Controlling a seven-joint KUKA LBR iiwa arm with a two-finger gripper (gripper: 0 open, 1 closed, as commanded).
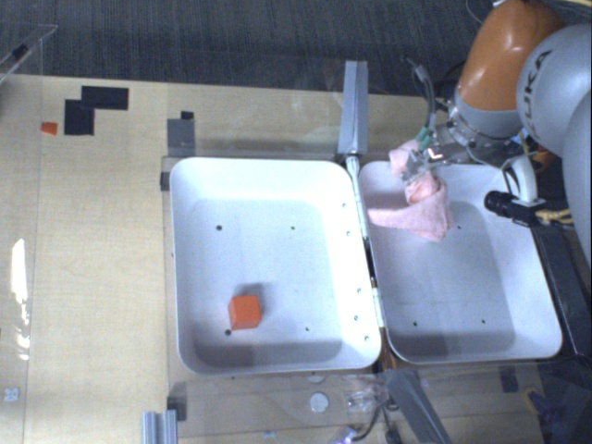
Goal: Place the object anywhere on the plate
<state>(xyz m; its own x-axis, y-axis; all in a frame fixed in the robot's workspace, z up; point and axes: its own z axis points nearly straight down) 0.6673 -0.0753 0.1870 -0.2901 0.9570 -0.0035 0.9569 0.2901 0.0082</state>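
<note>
Orange block (245, 312) in left bin (199, 248); wooden bench (83, 276) underneath.

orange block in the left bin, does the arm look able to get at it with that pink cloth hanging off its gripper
Probably not yet. The orange block lies alone with open floor around it in the left bin, but the gripper is over the right bin with the pink cloth hanging from it.

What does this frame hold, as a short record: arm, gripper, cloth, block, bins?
arm: reaches in from the right, over the right bin
gripper: above the right bin's far left corner
pink cloth: hangs from the gripper, its lower edge spread toward the bin's left wall
orange block: on the floor of the left bin, near its front left corner
cloth and block: in separate bins, apart
</note>
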